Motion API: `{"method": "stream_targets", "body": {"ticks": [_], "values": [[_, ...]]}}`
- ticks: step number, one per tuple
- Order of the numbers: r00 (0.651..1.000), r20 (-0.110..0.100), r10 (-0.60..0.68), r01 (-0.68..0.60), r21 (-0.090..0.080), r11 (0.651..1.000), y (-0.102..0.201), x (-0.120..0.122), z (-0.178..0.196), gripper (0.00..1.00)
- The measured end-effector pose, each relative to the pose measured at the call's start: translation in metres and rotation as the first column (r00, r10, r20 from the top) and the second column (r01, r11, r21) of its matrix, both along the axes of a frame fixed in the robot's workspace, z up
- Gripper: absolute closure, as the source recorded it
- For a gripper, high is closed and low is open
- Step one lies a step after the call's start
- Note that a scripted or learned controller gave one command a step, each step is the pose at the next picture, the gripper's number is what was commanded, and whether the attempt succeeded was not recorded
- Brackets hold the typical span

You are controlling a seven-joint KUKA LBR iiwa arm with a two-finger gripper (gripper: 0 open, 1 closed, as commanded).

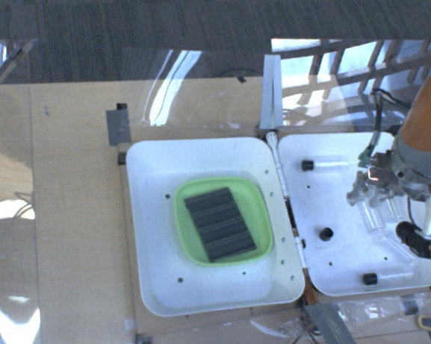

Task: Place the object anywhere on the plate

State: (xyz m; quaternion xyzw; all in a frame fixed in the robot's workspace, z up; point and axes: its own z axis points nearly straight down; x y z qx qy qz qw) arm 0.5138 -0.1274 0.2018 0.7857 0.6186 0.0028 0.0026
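A dark grey ridged block [219, 224] lies flat on the green plate [183, 208], slightly askew, covering most of the plate's middle. The plate sits in the centre of the left white bin [157, 274]. My gripper [371, 208] hangs low over the right bin [336, 265], near its right side and well apart from the plate and the block. I see nothing held at the gripper. The grey wrist and orange band [429, 123] rise behind it at the right edge.
Three small black knobs stand in the right bin [308, 165], [326, 234], [369, 278]. A raised divider [285, 199] separates the two bins. A metal post [271, 95] stands behind them. Cables hang by the wrist at the far right.
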Motion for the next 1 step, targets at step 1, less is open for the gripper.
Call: {"method": "stream_targets", "body": {"ticks": [1], "values": [[1.0,0.0,0.0,0.0,0.0,1.0,-0.0001,0.0,0.0,0.0]]}}
